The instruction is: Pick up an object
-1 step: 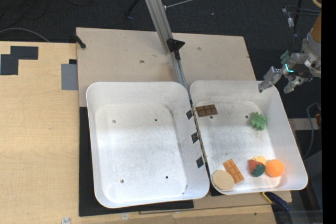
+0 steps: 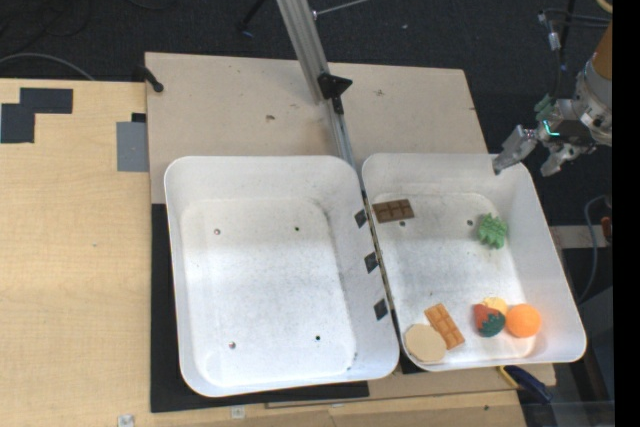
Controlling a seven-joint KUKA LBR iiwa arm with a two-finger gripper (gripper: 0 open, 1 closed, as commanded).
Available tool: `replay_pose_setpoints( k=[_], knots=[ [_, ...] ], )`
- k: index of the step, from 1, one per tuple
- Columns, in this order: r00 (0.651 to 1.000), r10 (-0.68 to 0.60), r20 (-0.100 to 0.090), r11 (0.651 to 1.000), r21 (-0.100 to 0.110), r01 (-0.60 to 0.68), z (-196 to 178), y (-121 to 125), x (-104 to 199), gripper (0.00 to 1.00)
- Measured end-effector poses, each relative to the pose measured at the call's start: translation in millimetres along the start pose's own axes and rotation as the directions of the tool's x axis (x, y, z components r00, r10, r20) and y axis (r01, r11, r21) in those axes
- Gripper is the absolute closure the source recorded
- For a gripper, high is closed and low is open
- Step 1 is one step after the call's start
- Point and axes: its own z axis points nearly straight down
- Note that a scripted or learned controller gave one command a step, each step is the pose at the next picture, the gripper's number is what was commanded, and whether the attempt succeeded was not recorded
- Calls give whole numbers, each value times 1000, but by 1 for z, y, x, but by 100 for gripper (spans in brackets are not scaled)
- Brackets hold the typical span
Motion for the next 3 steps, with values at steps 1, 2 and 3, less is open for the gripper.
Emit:
replay_pose_setpoints(
  k=[1, 2, 3],
  knots=[
    [1000, 1, -3, 1000, 5, -1, 60, -3, 9, 0],
    [1000, -2, -3, 1000, 5, 2, 124, -3, 15, 0],
    [1000, -2, 3, 1000, -9, 2, 169, 0, 16, 0]
  ],
)
